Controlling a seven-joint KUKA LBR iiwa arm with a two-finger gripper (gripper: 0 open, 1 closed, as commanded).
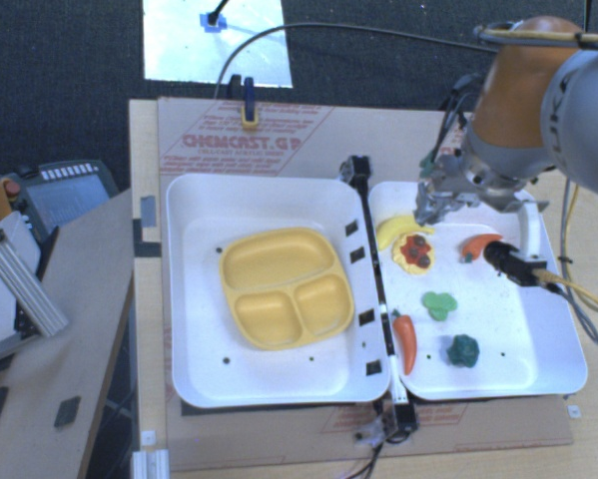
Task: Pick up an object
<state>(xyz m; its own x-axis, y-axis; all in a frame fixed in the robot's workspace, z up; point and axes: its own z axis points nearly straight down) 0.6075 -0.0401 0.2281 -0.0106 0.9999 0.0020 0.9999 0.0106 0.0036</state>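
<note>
Bench (149, 297) – pale wood, carrying a cardboard sheet with red print and two shallow white bins side by side

Arm (538, 88) – grey, orange band above the wrist, reaches in from the right and hangs over the far end of the right bin (553, 367)

Left bin (194, 367) – holds a yellow tray (279, 287) with three compartments, lying near the middle, slightly turned

Right bin – small toy foods scattered across it, all resting on the bin floor:
- yellow banana (395, 230) at the far left corner, just below the gripper
- round piece with red and dark toppings (415, 253) touching the banana's near side
- orange-red piece (477, 245) to the right of those, next to a black part of the arm's gear
- light green piece (439, 304) mid-bin
- carrot (405, 342), orange with a green top, lying along the left wall
- dark green piece (463, 350) near the front, just right of the carrot

Gripper (430, 208) – dark, pointing down at the banana's far end; tips are close to it, contact unclear. Whether the pincer is apart or together I cannot tell – the parts blur into one dark shape. Nothing visibly held
</note>
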